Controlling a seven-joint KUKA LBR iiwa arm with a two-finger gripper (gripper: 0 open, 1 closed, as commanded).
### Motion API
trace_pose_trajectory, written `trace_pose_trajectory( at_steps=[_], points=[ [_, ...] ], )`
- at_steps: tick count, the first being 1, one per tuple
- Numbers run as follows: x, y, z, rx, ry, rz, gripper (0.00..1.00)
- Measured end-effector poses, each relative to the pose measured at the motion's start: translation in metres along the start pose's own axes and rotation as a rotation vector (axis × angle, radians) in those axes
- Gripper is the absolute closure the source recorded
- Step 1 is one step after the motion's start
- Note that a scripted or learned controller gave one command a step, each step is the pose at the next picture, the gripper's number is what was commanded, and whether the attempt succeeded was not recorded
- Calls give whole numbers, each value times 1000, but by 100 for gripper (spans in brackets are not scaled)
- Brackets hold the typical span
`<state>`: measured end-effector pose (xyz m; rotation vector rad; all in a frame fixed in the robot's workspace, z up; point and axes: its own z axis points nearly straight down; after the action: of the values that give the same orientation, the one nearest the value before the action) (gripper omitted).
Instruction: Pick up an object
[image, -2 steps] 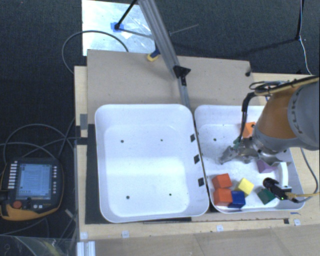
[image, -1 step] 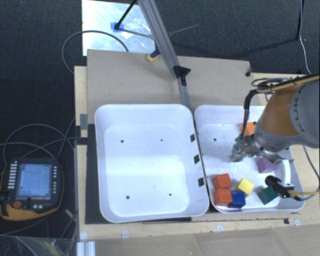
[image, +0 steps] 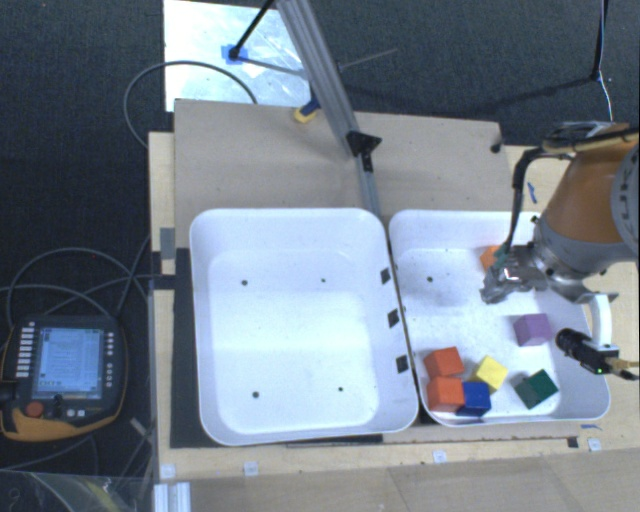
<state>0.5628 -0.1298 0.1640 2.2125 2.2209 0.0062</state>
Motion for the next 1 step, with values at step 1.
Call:
trace_pose_trajectory(
  at_steps=[1],
  points=[
    [-10,8,-53,0,-1,0,100]
  ],
)
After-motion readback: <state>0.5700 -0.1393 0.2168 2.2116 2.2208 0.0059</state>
